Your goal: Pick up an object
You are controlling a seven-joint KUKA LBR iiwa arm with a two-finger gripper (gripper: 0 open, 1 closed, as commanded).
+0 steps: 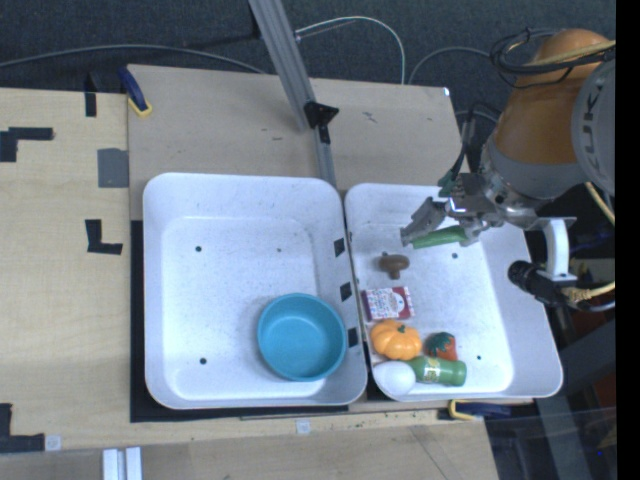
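Note:
My gripper (432,230) hangs over the upper middle of the right bin (520,358), reaching in from the right. A long green object (445,237) lies between its fingers, and the gripper is shut on it; part of the object is hidden under the fingers. Just below it, a small brown piece (393,263) rests on the bin floor. Further down lie a red and white packet (387,303), an orange pumpkin (397,340), a white egg (393,378), and a green bottle (440,372) with a red and green item (441,346) beside it.
In the left bin (180,268), a blue bowl (300,336) sits at the lower right corner. A grey pole (290,58) slants down to the wall between the bins. The arm's body (545,128) and cables stand over the right bin's far right edge.

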